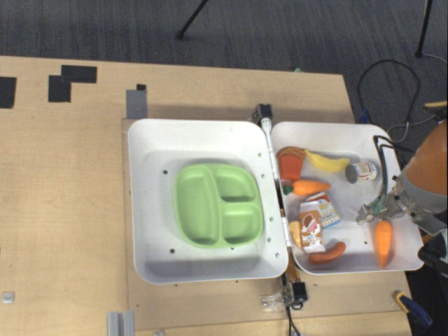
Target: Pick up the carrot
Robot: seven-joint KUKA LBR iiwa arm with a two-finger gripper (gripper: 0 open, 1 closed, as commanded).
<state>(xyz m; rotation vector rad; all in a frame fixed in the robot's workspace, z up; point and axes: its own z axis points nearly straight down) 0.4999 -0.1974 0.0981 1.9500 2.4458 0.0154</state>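
Carrot (383, 242) lies lengthwise by the right bin's (350, 128) right wall, near its front corner, with bare white floor on its left toward the sausage (327, 253). Gripper (381, 210) hangs just above the carrot's upper end; whether it is clenched or released I cannot tell

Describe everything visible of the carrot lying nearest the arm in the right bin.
The carrot is a smooth, bright orange, plastic-looking toy, tapering towards its lower end. It lies roughly lengthwise along the right bin's right side, near the bottom corner, resting on the white floor. The pincer hovers at its upper end; contact cannot be confirmed. The sausage lies apart to its left.
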